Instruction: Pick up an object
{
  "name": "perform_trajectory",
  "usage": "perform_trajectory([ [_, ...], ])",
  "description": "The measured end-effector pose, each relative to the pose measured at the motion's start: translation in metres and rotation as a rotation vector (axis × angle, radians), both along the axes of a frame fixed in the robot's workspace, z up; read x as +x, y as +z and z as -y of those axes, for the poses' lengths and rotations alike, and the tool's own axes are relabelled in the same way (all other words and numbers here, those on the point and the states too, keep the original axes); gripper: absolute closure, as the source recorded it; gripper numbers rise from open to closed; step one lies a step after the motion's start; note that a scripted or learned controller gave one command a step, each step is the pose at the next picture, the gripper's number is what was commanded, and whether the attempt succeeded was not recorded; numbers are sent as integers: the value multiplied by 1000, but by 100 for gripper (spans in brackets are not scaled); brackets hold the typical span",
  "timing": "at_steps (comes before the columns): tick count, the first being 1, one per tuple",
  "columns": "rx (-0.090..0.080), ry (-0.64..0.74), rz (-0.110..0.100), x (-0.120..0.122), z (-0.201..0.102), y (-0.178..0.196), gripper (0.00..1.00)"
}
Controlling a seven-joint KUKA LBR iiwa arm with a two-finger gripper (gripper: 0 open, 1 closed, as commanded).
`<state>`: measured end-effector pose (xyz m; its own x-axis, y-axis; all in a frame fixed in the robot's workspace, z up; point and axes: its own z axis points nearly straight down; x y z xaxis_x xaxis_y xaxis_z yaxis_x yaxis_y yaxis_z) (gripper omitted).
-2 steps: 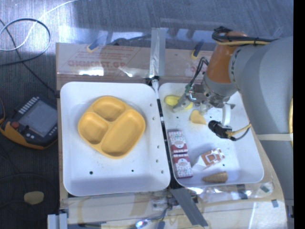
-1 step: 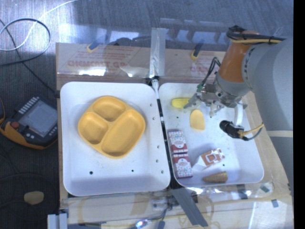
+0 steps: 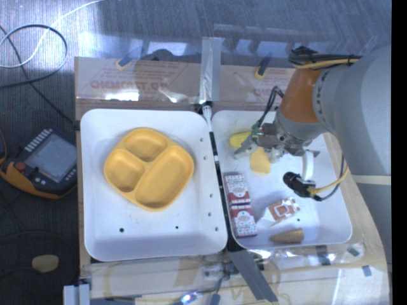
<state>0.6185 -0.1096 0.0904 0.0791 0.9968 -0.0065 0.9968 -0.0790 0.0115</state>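
My gripper (image 3: pixel 257 150) hangs low over the back of the right bin (image 3: pixel 337 227), open, with its fingers spread apart. A pale yellow wedge (image 3: pixel 260 163) lies just below and between the fingertips, not gripped. A yellow-green rounded piece (image 3: pixel 239 137) sits right beside the left finger. Nearer the front of this bin lie a red and white box (image 3: pixel 239 203), a small orange and white carton (image 3: pixel 282 210) and a brown oblong piece (image 3: pixel 287 236). The grey arm with its orange band (image 3: pixel 299 103) reaches in from the right.
The left bin (image 3: pixel 102 234) holds a yellow divided plate (image 3: pixel 149 168). A ridge (image 3: pixel 216 170) separates the two bins. A black cable loop (image 3: pixel 299 184) hangs from the wrist over the right bin. A pendant (image 3: pixel 44 164) lies on the floor at left.
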Motion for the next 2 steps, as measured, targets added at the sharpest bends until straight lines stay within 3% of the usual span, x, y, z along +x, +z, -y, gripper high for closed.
perform_trajectory([
  [1, 3, 1, 2, 1, -1, 10, 100],
  [2, 7, 48, -12, -42, -44, 125, 100],
])
